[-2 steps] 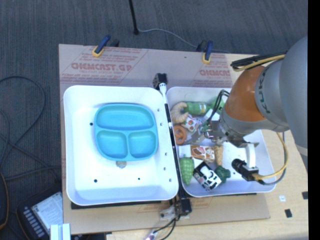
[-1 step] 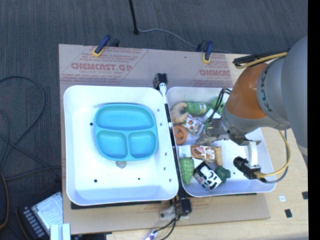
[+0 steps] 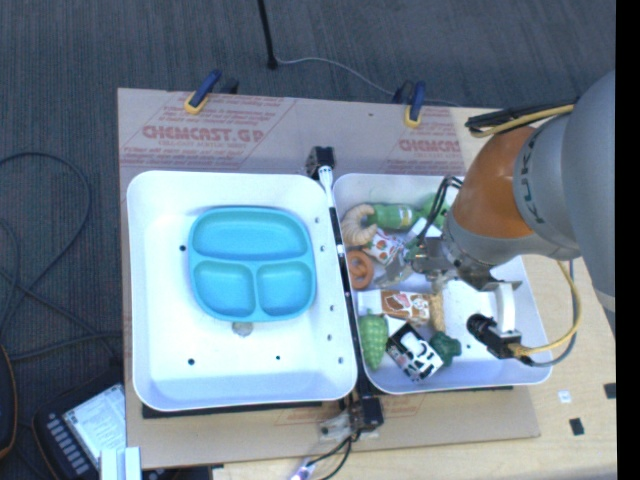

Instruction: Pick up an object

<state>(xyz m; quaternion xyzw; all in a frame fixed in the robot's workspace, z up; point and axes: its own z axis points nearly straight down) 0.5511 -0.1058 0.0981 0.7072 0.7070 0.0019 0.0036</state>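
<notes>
Arm over cluttered right bin

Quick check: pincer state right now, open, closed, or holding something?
Pincer: cannot be told; it is low over the clutter in the right bin.

Worktop: matt brown cardboard, red print. Both bins smooth white plastic, slight sheen. Blue divided tray: glossy plastic. Arm: smooth grey shell, orange band satin. Floor: dark ribbed carpet, matt. Clamps: blue-yellow plastic.
</notes>
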